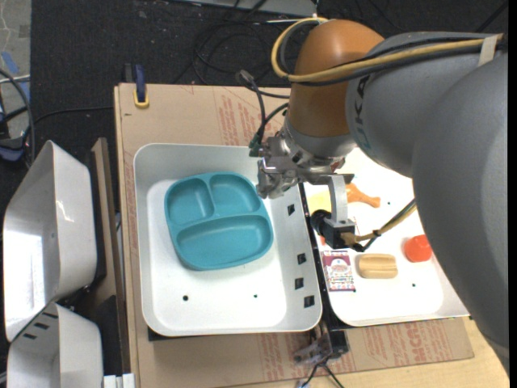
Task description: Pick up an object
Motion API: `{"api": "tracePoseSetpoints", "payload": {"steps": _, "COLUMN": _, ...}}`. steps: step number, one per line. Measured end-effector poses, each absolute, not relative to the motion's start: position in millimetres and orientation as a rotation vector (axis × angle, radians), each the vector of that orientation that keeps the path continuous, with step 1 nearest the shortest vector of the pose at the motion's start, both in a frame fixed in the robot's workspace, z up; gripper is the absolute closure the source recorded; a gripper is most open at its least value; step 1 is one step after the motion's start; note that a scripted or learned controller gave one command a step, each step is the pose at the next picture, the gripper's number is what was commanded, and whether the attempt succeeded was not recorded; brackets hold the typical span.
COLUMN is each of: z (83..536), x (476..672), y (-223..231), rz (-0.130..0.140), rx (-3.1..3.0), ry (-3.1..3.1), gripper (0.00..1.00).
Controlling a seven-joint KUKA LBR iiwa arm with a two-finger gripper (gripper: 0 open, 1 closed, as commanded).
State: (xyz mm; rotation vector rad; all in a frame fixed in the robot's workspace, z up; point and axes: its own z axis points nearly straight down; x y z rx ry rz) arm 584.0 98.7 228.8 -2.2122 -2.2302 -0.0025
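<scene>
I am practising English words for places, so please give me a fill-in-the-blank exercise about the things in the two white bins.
1. The teal divided plate lies in the ____ bin of the view.
2. The plate has ____ compartments.
3. The tan block lies in the ____ bin of the view.
4. Beside the tan block, nearer the right edge, lies a small ____ object.

Missing words: left; three; right; orange

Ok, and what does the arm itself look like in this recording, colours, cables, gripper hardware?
The large grey arm has smooth rounded casing and a glossy orange band above the wrist. A yellowish cable loops over the band and runs along the arm; thin dark wires trail near the wrist. The metal gripper is a compact silver-grey assembly with dark fittings; its finger detail is too small to tell.
</scene>
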Motion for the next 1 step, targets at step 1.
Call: {"api": "tracePoseSetpoints", "payload": {"steps": 1, "z": 228.7, "x": 584.2, "y": 95.5, "rz": 0.000, "rx": -2.218, "ry": -2.225, "gripper": 0.00}}
